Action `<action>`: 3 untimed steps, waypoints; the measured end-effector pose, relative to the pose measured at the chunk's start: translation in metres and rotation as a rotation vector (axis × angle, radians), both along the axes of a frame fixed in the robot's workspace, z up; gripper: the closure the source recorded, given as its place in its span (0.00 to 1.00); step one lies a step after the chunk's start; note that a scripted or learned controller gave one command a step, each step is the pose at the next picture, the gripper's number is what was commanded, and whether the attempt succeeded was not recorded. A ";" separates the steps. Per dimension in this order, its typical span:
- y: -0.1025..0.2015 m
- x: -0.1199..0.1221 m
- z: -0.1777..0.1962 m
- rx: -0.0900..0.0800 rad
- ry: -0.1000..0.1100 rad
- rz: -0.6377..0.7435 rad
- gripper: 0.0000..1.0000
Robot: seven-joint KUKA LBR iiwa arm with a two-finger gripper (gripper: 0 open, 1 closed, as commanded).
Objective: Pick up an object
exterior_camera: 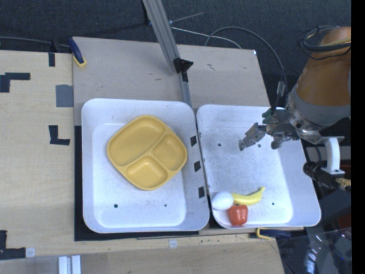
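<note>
gripper (261, 140): over the right bin (296, 210), fingers spread, nothing between them
banana (250, 197): near edge of right bin, touching egg (222, 200) and tomato (238, 214)
left bin (94, 210): yellow tray (147, 152)

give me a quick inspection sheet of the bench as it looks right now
surface: wooden bench bearing two white bins side by side, left bin and right bin
job's things: banana, white egg and red pepper clustered at the right bin's near edge, touching or nearly so
clutter: yellow tray with three compartments lying in the left bin
grippers: gripper over the right bin's far half, apart from the three items, nothing between its fingers
cables: thin cable looping over the bench's far right corner towards the arm
surroundings: metal rail slanting in from the top; black tape marks on the board at left; dark floor beyond
</note>
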State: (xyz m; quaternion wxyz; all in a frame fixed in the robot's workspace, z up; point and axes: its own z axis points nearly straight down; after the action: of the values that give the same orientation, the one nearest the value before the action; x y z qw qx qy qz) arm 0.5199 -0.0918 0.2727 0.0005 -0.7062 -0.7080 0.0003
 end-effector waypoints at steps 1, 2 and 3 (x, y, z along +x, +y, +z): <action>0.000 0.000 0.000 0.000 0.000 0.000 0.00; -0.005 -0.009 -0.059 0.000 0.006 -0.002 0.00; -0.010 -0.014 -0.121 0.001 0.008 -0.002 0.00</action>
State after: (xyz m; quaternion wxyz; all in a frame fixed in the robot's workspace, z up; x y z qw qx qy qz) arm 0.5059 -0.1017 0.1518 0.0035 -0.7071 -0.7071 0.0029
